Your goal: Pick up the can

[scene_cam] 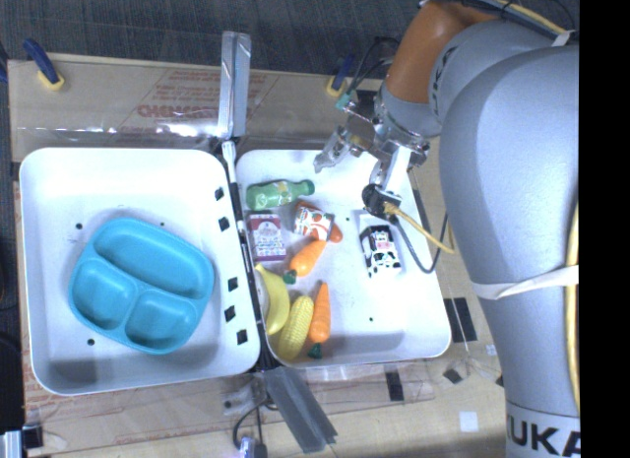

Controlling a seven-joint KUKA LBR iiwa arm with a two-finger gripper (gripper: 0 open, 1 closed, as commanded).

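Spread jaws, as far as I can make out from where I stand, with nothing between them: the gripper (346,177) hangs over the far end of the right bin (433,333), one finger reaching toward the bin's far wall and the other pointing down near a cow-patterned carton (381,250).

What I take for the can (267,236) is the dark red piece with a pale label. It lies on its side against the bin's left wall, just nearer than a green bottle (279,193) and beside a small red and white packet (313,220). An orange carrot (306,258) sits right by its near corner, and a banana (276,298) and an ear of corn (296,328) lie beyond that. The left bin (39,367) carries a blue divided plate (143,284).

I'd say the job is at the approach: the arm is over the correct bin but off to the side of the can, and no grasp has been made. The next move calls for shifting toward the bin's left wall and lining the fingers across the can's narrow width. Then the gripper has to come down cleanly between the bottle and the carrot, where there is little room and the wall is close
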